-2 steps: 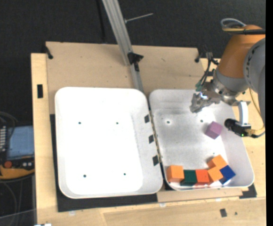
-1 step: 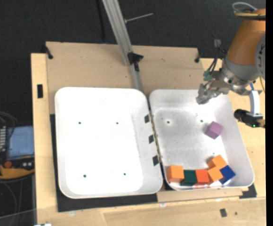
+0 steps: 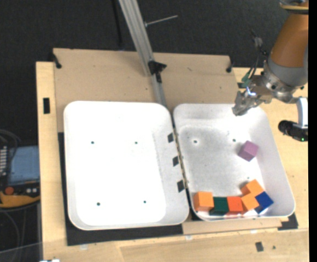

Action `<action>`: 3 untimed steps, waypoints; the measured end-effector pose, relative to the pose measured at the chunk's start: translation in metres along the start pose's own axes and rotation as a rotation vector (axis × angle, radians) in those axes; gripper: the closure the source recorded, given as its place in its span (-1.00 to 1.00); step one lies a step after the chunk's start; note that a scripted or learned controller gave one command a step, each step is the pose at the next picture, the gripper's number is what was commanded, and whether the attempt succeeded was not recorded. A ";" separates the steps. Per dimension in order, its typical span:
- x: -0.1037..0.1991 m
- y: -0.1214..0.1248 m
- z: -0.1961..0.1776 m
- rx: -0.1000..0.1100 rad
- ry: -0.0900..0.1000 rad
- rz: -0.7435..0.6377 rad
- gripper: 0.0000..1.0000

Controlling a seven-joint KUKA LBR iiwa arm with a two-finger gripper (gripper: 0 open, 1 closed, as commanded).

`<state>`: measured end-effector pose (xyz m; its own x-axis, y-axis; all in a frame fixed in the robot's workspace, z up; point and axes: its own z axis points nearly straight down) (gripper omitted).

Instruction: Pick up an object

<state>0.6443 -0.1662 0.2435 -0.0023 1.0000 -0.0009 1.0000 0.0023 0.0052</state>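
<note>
The gripper (image 3: 241, 108) hangs over the far right corner of the right bin (image 3: 213, 119), pointing down and to the left, with nothing seen in it. A purple cube (image 3: 248, 150) lies alone in the bin's right half, below the gripper and apart from it. Along the bin's near edge sits a row of blocks: an orange cube (image 3: 204, 200), a green cube (image 3: 220, 205), an orange-red cube (image 3: 235, 204), two more orange cubes (image 3: 251, 192) and a blue cube (image 3: 263, 200).
The left bin (image 3: 117, 162) lies beside the right one, joined by black clips at the shared edge. A slanted metal rail (image 3: 142, 37) rises behind the bins. A blue box and cables (image 3: 16, 168) sit off the bench at left.
</note>
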 end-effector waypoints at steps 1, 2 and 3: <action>0.049 0.008 -0.004 0.001 0.001 -0.004 1.00; 0.095 0.007 -0.010 0.006 0.003 -0.004 1.00; 0.143 -0.005 -0.001 0.007 0.001 -0.004 1.00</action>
<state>0.6394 -0.0227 0.2439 -0.0060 1.0000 0.0001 1.0000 0.0060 -0.0018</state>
